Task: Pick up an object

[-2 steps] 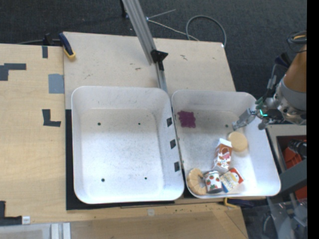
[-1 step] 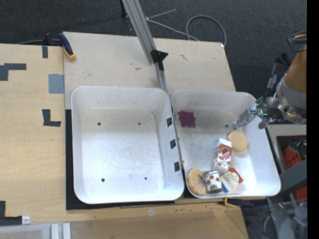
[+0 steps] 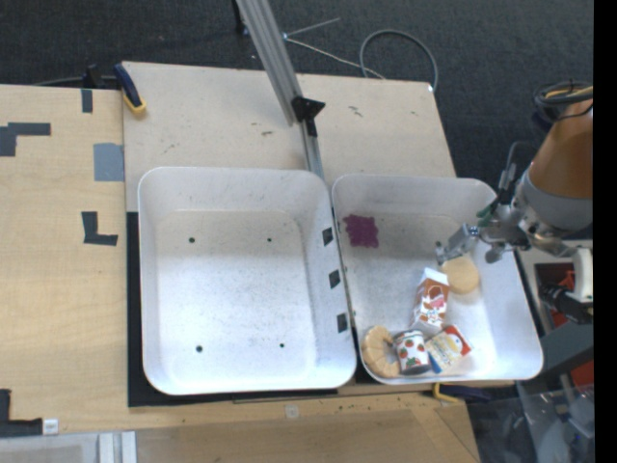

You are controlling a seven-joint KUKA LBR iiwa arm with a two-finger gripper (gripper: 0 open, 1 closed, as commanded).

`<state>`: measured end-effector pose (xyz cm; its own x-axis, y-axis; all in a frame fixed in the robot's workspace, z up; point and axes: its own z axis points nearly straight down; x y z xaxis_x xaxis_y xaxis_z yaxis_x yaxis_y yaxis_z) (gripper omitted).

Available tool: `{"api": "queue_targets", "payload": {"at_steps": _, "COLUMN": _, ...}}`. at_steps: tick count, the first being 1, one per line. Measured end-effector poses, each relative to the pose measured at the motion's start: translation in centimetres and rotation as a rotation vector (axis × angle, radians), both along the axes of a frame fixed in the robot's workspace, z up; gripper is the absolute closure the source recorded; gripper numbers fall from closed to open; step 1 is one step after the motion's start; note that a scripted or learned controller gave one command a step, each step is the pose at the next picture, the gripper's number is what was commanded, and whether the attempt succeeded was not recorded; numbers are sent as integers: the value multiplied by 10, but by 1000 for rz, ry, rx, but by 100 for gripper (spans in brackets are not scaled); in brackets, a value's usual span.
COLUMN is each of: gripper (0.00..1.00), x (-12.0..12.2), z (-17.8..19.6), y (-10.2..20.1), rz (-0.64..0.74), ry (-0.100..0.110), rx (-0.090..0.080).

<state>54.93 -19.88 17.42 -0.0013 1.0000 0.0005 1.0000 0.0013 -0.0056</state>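
Note:
In the right bin [image 3: 405, 193] lie a purple patch-like object [image 3: 362, 230], a tan round piece [image 3: 464, 277], a red-and-white packet [image 3: 432, 302], a red-and-white can [image 3: 413, 352], a tan cookie-like piece [image 3: 379, 349] and a small colourful packet [image 3: 449, 345]. My gripper [image 3: 461, 244] hangs at the bin's right side, just above the tan round piece, reaching in from the right. Nothing shows between its fingers.
The left bin [image 3: 231, 278] sits beside the right one, sharing a middle wall. A metal pole [image 3: 275, 51] slants over the bench behind the bins. A yellow-and-blue clamp [image 3: 130, 90] sits at the bench's back left. Cables lie on the dark floor beyond.

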Motion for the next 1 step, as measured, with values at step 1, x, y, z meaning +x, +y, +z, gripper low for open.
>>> {"api": "queue_targets", "payload": {"at_steps": 1, "gripper": 0, "x": -6, "z": -45, "y": 3, "rz": 0, "ry": 1, "rx": 0}}
